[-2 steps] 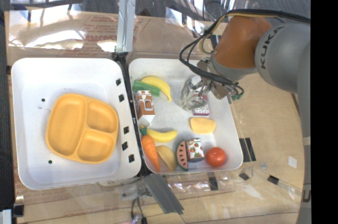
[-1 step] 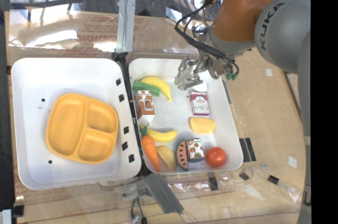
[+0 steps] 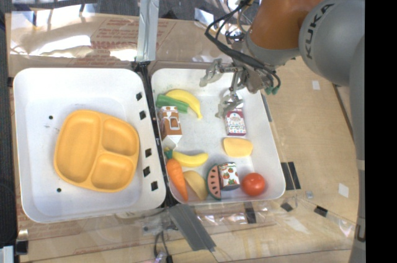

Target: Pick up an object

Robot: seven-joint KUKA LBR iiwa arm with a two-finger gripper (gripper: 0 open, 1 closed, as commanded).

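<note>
Bananas [image 3: 184, 102] number two, cartons [image 3: 236, 121] three, beneath the gripper [image 3: 218, 89] with spread, unladen fingers.

My right bin [image 3: 186, 79] has bare floor along its far edge; toys crowd its near edge and left wall.
</note>
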